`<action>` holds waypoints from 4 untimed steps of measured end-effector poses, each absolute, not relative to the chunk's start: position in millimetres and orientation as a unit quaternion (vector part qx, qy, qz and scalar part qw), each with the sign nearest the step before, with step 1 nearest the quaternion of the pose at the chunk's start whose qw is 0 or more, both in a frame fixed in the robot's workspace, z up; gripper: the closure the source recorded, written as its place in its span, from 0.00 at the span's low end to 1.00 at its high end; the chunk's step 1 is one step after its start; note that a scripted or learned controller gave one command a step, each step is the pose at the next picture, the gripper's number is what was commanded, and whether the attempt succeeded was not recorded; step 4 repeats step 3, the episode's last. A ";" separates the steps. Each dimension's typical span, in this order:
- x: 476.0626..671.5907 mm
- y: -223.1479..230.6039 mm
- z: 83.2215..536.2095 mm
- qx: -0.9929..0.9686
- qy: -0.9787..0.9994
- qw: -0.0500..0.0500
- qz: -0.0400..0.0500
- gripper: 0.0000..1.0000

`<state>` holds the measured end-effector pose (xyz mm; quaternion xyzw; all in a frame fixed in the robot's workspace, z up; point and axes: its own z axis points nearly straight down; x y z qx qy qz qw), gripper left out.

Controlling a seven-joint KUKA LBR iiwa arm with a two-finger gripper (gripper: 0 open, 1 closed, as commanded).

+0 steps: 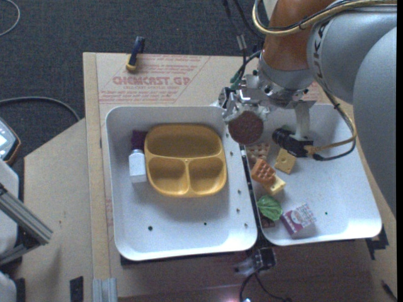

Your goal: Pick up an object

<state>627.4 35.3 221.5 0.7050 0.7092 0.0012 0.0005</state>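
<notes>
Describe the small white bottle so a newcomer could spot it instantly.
Look in the left bin, the one holding the big yellow divided tray. The white bottle stands against the tray's left edge, below a dark maroon item; it is the only white object there.

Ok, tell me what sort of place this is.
Most likely a robotics lab bench set up for grasping trials: a robot arm reaches over two white bins, toy food such as a waffle piece and a yellow divided plate lies in them, and loose cables run around.
</notes>
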 end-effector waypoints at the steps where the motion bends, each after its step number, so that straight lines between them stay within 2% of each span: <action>1: 647.5 81.8 215.5 0.705 0.709 0.001 0.002 1.00; 2: 632.7 79.6 228.8 0.707 0.707 -0.001 0.000 1.00; 4: 635.6 80.2 216.7 0.707 0.708 -0.001 -0.002 1.00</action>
